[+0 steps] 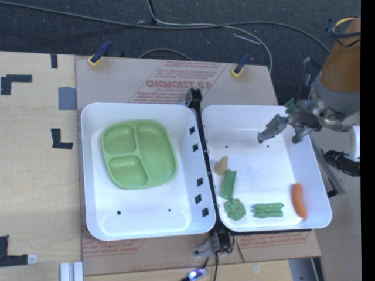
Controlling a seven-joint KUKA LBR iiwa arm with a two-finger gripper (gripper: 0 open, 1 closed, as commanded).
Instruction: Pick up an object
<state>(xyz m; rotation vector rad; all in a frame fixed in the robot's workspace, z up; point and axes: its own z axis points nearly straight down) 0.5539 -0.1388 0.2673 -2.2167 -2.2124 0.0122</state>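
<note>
Green divided plate [139, 154] in left bin [94, 215]; two clamps [99, 52] behind.

Arm [340, 69] reaches in from right, fingers [269, 130] spread, holding nothing

Looks like a robotics lab: two white bins [94, 174] on clamped cardboard [176, 84] atop a desk [29, 174], black tape marks left of the bins, loose cables [176, 23] behind them.

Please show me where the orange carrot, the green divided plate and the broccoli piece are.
orange carrot [299, 200], camera view, middle of its body.
green divided plate [139, 154], camera view, central ridge between compartments.
broccoli piece [235, 209], camera view, middle of its head.
</note>
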